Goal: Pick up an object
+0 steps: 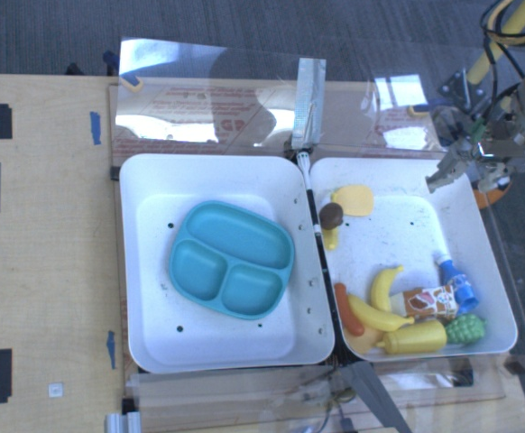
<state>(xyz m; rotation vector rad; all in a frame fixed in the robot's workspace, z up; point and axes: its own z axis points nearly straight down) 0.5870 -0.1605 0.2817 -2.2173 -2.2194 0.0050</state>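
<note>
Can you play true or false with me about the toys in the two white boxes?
1. The blue plate lies in the left bin. True.
2. The banana sits on the blue plate. False: it lies in the right bin.
3. The pincer holds the banana. False: it is up at the right bin's far corner, away from the banana.
4. The blue bottle lies near the right bin's right wall. True.

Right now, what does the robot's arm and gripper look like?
The gripper is grey metal with pale fingers, below an orange band. Yellow hoses and black cables loop above the wrist.
</note>
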